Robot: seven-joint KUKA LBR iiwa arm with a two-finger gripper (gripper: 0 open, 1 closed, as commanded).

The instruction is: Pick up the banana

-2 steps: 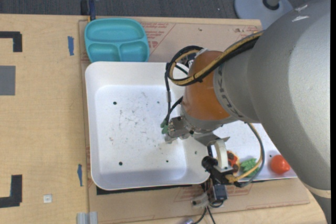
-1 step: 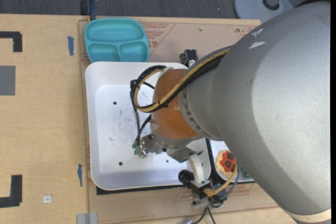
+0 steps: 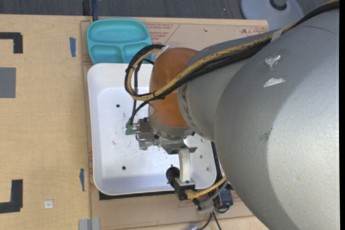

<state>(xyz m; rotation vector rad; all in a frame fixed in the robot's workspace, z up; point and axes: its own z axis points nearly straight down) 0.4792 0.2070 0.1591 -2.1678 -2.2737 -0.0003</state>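
- We see the grey arm (image 3: 269, 116) reaching from the right over the white bin (image 3: 108, 132).
- We cannot tell the gripper's (image 3: 144, 134) state.
- A teal tray (image 3: 116, 40) lies beyond the bin.

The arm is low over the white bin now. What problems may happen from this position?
1. The arm covers much of the white bin, so whether a banana lies under it cannot be told; a grasp may close on nothing.
2. The black cables loop loosely beside the orange band and might snag.
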